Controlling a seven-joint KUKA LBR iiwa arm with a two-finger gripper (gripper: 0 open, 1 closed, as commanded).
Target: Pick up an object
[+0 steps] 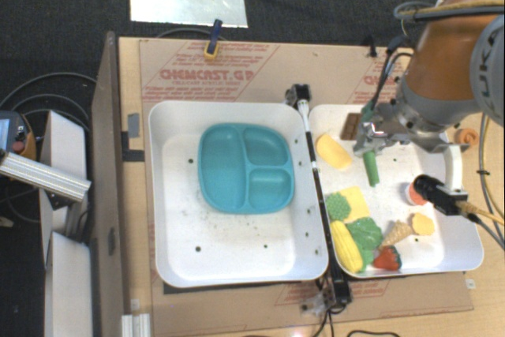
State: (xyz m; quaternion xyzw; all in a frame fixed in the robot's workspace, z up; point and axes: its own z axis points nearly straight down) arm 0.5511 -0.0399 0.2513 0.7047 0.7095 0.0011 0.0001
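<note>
My gripper (369, 143) hangs over the upper left part of the right bin (461, 252). It is shut on the top end of a green toy vegetable stick (371, 169), which hangs straight down from the fingers. A yellow toy fruit (333, 151) lies just left of the stick, close to the bin's left wall. The grey and orange arm reaches in from the right above the bin's back half and hides part of it.
Toy food is piled at the right bin's front: broccoli (338, 207), corn (346, 245), lettuce (365, 233), strawberry (387, 258), ice cream cone (398, 231) and an orange piece (424, 225). A teal divided plate (245, 168) lies in the left bin (177, 249).
</note>
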